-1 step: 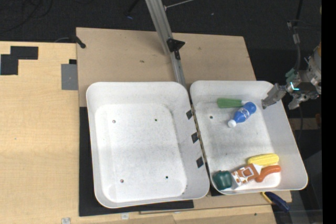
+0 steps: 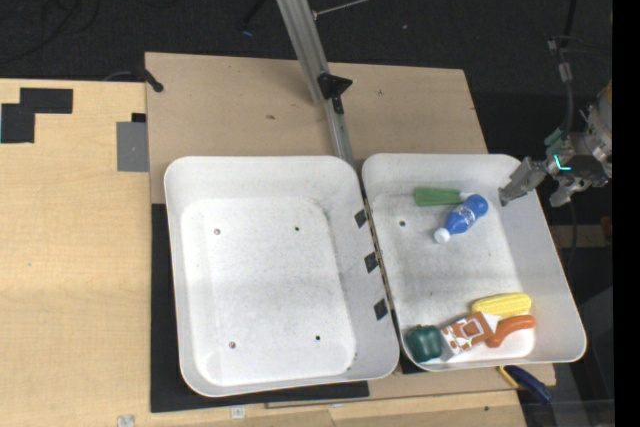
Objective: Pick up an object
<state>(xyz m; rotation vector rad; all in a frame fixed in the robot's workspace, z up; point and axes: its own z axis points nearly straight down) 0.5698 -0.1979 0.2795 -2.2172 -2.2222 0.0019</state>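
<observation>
The right bin [image 2: 540, 245] holds several objects. A green flat piece [image 2: 437, 197] lies near its far side, with a small blue bottle with a white cap [image 2: 461, 217] just in front of it. At the near edge lie a yellow corn cob [image 2: 502, 305], an orange-handled tool on a white card [image 2: 482, 329] and a dark green cup [image 2: 424, 343]. My gripper [image 2: 540, 183] hangs at the bin's far right rim, to the right of the bottle, its two dark fingers spread open with nothing between them.
The left bin [image 2: 262, 270] sits beside the right one, joined by black clips [image 2: 371, 261]. A slanted metal rail [image 2: 303, 35] rises behind the bins. A brown board [image 2: 240, 105] lies under both. Cables hang at the far right.
</observation>
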